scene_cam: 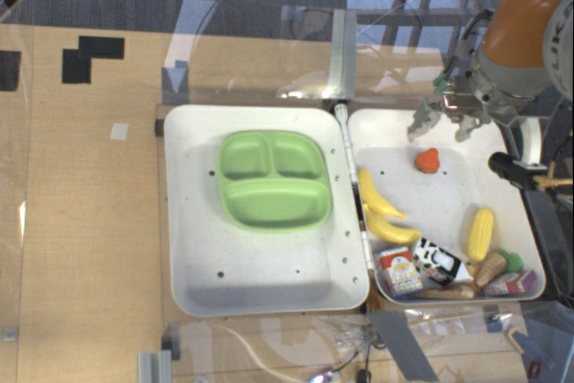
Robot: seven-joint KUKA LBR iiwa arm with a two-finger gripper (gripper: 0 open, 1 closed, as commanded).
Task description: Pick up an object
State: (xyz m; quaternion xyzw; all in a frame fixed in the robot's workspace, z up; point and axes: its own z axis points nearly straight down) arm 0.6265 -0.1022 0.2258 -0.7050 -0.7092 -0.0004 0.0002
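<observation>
At the right bin's [516,193] near end lay cartons, with corn [481,232] and bananas [381,213] further in. Beyond them sat the strawberry [428,161], alone, just below and nearer than my hand [441,127], which hung wide and held nothing.

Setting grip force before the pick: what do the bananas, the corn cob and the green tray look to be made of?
The bananas and corn cob look like moulded plastic toys: flat, uniform yellow with a slight sheen, though rubber or foam is possible. The green tray looks like hard matte plastic, with smooth rounded compartment ridges.
</observation>
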